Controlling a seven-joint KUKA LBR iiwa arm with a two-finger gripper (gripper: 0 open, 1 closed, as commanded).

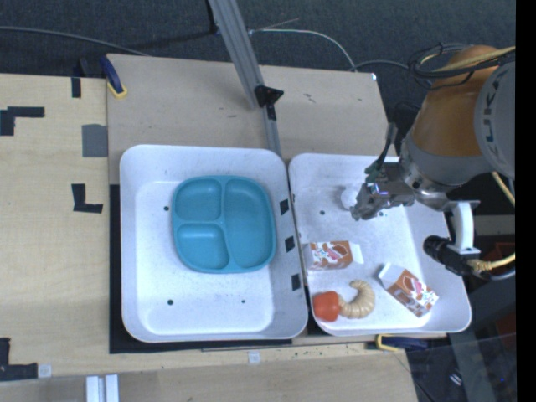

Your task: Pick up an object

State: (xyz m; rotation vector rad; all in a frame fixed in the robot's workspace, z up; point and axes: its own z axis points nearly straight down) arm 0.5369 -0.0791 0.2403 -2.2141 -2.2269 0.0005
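My gripper [366, 208] hangs over the upper middle of the right bin [435, 316], beside a small white object [347, 197] at its left. Whether anything sits between the fingers cannot be made out. Below it a flat orange-and-white packet [332, 255] lies on the bin floor. A tan croissant [360, 301] and a red tomato-like ball [327, 306] rest together near the front rim. A small orange-and-white carton [409, 291] lies at the front right.
The left bin [142, 308] holds a teal divided plate [224, 224]. A grey metal pole [239, 40] slants down to the rim between the bins. Black cables [452, 254] hang off the arm at the right bin's edge.
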